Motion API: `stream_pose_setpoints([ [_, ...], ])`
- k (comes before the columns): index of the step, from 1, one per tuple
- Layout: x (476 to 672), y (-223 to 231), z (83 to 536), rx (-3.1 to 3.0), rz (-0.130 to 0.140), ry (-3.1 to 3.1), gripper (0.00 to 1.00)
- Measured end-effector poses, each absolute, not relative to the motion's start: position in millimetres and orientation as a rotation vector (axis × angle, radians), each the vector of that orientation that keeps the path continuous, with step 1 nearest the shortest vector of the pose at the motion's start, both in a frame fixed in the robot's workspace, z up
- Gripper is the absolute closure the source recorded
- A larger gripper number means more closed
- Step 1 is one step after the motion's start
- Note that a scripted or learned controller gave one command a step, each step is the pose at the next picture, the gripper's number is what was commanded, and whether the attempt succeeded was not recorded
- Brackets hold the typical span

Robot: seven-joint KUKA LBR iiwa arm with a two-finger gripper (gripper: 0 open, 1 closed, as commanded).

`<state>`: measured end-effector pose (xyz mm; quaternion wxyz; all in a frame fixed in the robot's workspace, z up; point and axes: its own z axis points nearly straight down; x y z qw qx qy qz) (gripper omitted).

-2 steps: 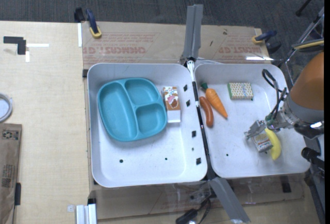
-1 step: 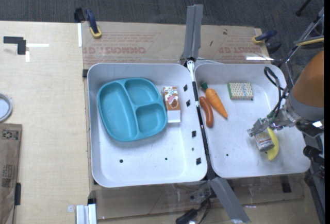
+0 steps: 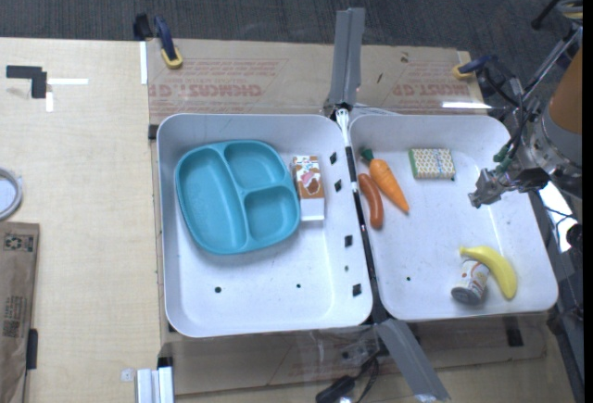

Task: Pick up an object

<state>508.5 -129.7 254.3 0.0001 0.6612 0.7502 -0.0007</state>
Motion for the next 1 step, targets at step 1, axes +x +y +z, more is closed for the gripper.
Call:
stream_pose_setpoints([
  [1, 508.4, -129.8, 254.3, 2.078, -0.002, 2.356, 0.0],
])
